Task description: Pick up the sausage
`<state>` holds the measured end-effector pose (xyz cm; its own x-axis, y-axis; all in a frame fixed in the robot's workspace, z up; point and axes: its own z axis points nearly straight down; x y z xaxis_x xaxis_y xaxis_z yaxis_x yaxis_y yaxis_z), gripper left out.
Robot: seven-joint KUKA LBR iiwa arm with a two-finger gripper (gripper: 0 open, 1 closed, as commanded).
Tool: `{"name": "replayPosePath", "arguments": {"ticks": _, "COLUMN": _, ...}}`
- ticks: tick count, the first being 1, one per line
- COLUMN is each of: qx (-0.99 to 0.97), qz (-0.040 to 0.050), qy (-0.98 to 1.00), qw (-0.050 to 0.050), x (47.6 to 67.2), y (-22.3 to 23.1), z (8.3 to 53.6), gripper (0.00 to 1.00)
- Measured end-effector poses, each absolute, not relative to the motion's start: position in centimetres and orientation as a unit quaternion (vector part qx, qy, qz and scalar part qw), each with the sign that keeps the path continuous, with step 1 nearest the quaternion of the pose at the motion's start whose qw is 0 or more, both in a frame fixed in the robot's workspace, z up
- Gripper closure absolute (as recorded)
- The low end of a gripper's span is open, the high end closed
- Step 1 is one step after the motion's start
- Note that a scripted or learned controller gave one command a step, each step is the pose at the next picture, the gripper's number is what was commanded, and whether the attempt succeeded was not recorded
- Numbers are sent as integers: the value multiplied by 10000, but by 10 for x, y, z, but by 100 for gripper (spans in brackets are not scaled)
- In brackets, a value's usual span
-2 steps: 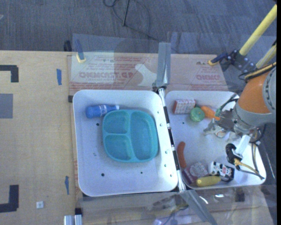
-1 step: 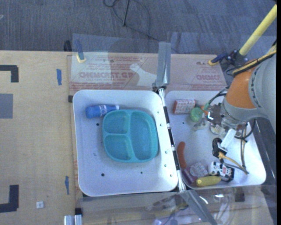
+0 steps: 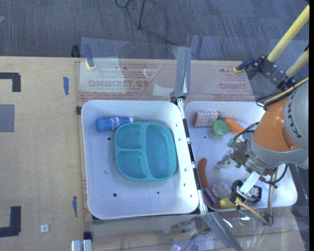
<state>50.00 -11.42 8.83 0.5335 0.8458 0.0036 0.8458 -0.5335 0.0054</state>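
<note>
While the sausage (image 3: 202, 171) lay against the right bin's (image 3: 289, 196) left wall, the gripper (image 3: 234, 153), finger state unclear, needed lowering squarely astride it.

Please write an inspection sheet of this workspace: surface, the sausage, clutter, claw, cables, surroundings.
Surface: two white bins side by side on a wooden bench; left bin, right bin.
Job's things: sausage lies at the right bin's left wall, not held.
Clutter: teal tray and blue bottle in the left bin; box, green piece, carrot, yellow piece in the right bin.
Claw: claw over the right bin, right of the sausage; grip state unclear.
Cables: black cable on the floor.
Surroundings: grey carpet; blue tape on the bench.
</note>
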Motion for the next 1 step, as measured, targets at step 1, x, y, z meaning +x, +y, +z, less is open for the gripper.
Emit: {"name": "replayPosePath", "arguments": {"ticks": 1, "qx": 8672, "qz": 20, "qy": 4979, "qw": 33, "x": 526, "y": -103, "z": 88, "gripper": 0}}
